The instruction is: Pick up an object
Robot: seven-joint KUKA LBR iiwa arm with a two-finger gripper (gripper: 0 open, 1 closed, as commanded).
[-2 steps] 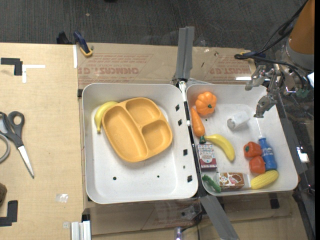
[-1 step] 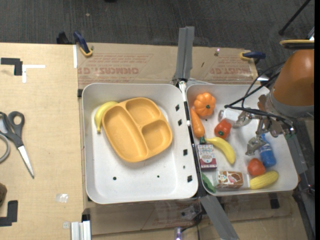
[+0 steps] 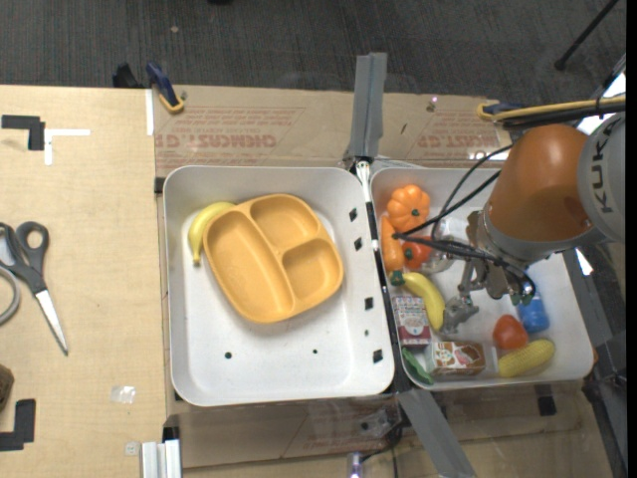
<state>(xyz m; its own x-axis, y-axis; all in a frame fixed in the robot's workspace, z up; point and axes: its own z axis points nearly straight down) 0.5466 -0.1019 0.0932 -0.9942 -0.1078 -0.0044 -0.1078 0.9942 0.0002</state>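
A pale wooden tabletop (image 3: 80, 297) bears scissors (image 3: 38, 279) and two white bins. In the right bin (image 3: 575, 285), the claw (image 3: 460, 314), its grip unclear, hovers beside a banana (image 3: 427, 298).

Two bananas (image 3: 206, 225) (image 3: 428, 299), two bins (image 3: 269, 386) (image 3: 572, 361), one tray (image 3: 274, 257), one pumpkin (image 3: 409, 207), one scissors (image 3: 38, 277).

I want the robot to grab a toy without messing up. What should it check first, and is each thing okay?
1. Toys within reach in the right white bin: ok.
2. Gripper over that bin, beside the small yellow toy banana: ok.
3. Gripper open enough to grab: cannot tell.
4. Room around the banana: not ok, a red snack packet touches it.
5. Orange divided plate lies out of the way in the left white bin: ok.
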